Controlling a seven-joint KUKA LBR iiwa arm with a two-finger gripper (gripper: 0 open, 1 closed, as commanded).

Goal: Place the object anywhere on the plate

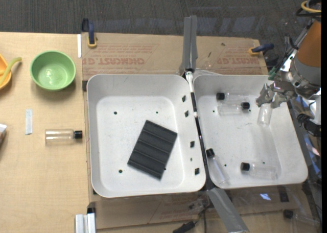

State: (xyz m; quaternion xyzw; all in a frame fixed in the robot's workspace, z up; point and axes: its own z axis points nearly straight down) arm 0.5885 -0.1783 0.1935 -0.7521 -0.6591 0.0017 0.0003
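Where the grey arm with its orange band reaches in from the right, its tool [269,99] hangs over the far right part of the right-hand shallow white bin [286,176], and a clear plastic bottle [264,115] hangs upright just below it; whether the fingers actually clamp that bottle, I cannot tell, since the metal parts blur together there. Inside the same bin lie more clear plastic bottles with black caps: one lies on its side at the far left of the bin [232,108], with black caps showing at both ends of that spot, another rests along the near left wall [214,161], and a third lies in the near right part [258,169].

The left-hand shallow white bin [97,124] holds a dark grey ribbed rectangular plate [152,149], lying flat and turned at a slant near the bin's middle, well apart from the bottles and the tool.

On the wooden worktop [41,176] to the left stand a green plastic bowl [53,70] at the far side, and nearer, a clear bottle with a black cap [63,135] lying on its side. A small pale strip [28,122] lies just left of that bottle.
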